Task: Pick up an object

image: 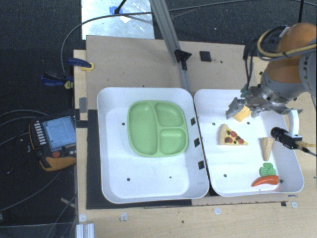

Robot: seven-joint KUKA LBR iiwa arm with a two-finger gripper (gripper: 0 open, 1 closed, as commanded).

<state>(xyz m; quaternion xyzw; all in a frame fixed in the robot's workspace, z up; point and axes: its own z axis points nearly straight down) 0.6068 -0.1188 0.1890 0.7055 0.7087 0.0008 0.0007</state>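
My claw (239, 109) sits over the back of the right bin (213, 148), and a yellow cheese wedge (242, 114) shows between its fingers, so I log it as closed on the wedge, apparently clear of the floor. Pizza slice (231, 136) lies just toward the front from the claw, tip pointing back. Ice cream cone (267, 148) and carrot (266, 177) lie nearer the front right corner. Green divided plate (157, 128) rests in the left bin (111, 148).

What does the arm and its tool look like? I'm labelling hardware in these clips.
The arm is grey with a broad orange band above the wrist, and dark cables loop around that section. The tool at its end is metallic grey, built from small angular blocks, with short fingers. It carries no readable markings.
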